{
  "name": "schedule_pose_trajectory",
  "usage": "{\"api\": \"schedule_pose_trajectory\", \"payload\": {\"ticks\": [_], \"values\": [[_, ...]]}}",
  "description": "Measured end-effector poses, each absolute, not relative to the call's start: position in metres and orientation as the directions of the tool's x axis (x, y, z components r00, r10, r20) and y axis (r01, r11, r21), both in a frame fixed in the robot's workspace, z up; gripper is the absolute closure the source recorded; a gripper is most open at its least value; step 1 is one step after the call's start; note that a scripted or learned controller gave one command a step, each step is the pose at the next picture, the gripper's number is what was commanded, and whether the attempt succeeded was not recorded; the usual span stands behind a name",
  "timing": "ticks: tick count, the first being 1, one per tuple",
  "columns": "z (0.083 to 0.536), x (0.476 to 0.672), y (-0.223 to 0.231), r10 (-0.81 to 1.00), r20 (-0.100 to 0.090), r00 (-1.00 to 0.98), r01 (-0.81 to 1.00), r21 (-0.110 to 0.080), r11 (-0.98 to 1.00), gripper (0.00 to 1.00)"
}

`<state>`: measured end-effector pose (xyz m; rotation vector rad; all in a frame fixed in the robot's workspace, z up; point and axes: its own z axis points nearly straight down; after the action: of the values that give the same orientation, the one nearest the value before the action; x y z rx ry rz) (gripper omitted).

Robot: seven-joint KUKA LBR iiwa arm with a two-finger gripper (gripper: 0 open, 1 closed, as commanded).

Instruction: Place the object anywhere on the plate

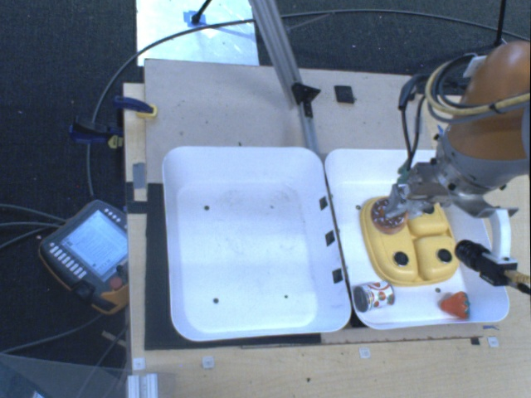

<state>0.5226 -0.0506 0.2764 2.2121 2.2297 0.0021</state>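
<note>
The round brown object [384,213] sits directly under our gripper [397,205] — already over the yellow plate [415,251]'s upper-left compartment — grip state we cannot tell.

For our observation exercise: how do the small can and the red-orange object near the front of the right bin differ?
The can is a cylinder lying on its side, pale with dark markings; the red-orange object is a rounded lump of one colour. The can sits at the bin's front left corner, beside the yellow plate; the red-orange object sits toward the front right. Both rest on the bin floor, off the plate.
</note>
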Motion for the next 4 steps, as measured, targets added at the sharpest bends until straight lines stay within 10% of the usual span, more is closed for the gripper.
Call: {"api": "schedule_pose_trajectory", "payload": {"ticks": [4], "values": [[0.236,0.507,0.152,1.000,0.001,-0.008,1.000,-0.001,0.008,1.00]]}}
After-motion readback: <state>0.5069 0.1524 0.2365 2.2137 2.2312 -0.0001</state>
